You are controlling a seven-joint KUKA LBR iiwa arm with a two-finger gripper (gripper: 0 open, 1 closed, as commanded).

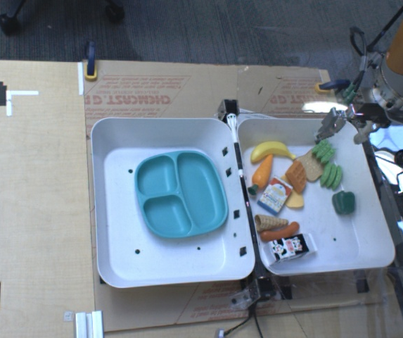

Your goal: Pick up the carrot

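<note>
With its claw [347, 123] spread and holding nothing above the right bin's [370, 252] far edge, the arm should drop squarely over the carrot [262, 170] beside the banana [271, 149].

orange carrot [261, 171], teal plate [181, 193], seemingly green pepper [343, 202]

1. Two shallow white plastic bins sit side by side on the worktop [32, 210]: the left bin [110, 210] and the right bin [370, 224].
2. A teal three-compartment plastic tray [181, 193] lies in the left bin.
3. In the right bin, an orange toy carrot [261, 170] lies near the left wall, just below a yellow toy banana [271, 149].
4. The end effector [347, 124] hovers over the right bin's far right corner, well apart from the carrot.
</note>
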